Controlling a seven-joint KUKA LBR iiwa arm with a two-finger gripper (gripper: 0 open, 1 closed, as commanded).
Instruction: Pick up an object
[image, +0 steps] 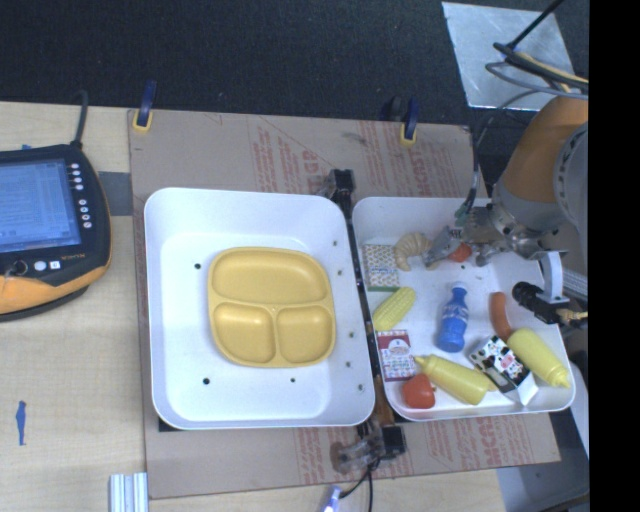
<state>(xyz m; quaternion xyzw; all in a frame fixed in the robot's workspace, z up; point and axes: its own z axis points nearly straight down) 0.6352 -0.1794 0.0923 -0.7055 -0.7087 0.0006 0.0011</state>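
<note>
The right bin holds several small items: a tan croissant-shaped piece, a blue bottle, a corn cob, a yellow squeeze bottle, a red tomato, a sausage and a black-and-white carton. My gripper hangs low over the bin's far side, just right of the croissant piece. A small orange-red thing shows right at its tip. I cannot make out whether that thing is gripped.
The left bin carries a yellow divided plate. A checkered card and a red box lie along the right bin's left wall. Another yellow bottle lies near its right wall. A tablet sits at far left.
</note>
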